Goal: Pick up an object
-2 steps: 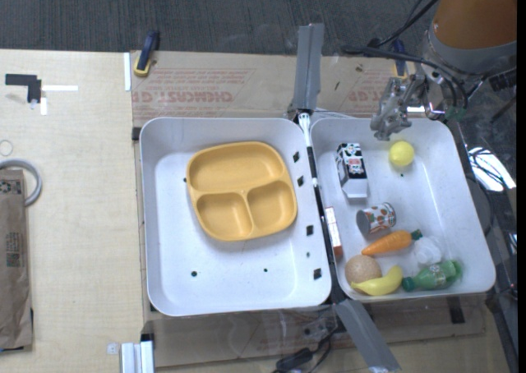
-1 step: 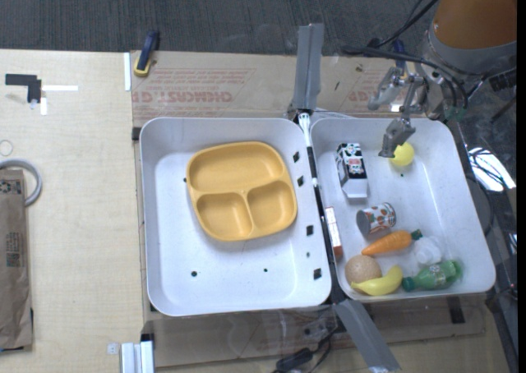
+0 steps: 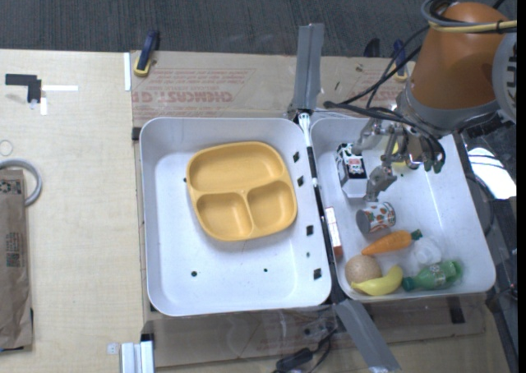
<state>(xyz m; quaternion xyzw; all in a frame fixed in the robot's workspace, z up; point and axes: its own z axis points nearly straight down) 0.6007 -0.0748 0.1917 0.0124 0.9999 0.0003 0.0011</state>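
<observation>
My gripper (image 3: pixel 383 176) hangs over the middle of the right bin (image 3: pixel 468 199), below the arm's orange band. Just under it lies a small patterned cup (image 3: pixel 376 217), and the view does not settle whether the two touch. To the gripper's left stands a small white and black carton (image 3: pixel 352 164). Along the bin's near side lie an orange carrot (image 3: pixel 388 241), a round beige ball (image 3: pixel 362 268), a yellow banana (image 3: pixel 378 283) and a green bottle (image 3: pixel 431 274). Nothing is visibly held.
The left bin (image 3: pixel 164 223) holds a yellow divided plate (image 3: pixel 242 189). A grey divider (image 3: pixel 310 75) runs between the bins. Cables trail from the wrist above the right bin's far edge. A brown paper bag (image 3: pixel 12 256) lies at the bench's far left.
</observation>
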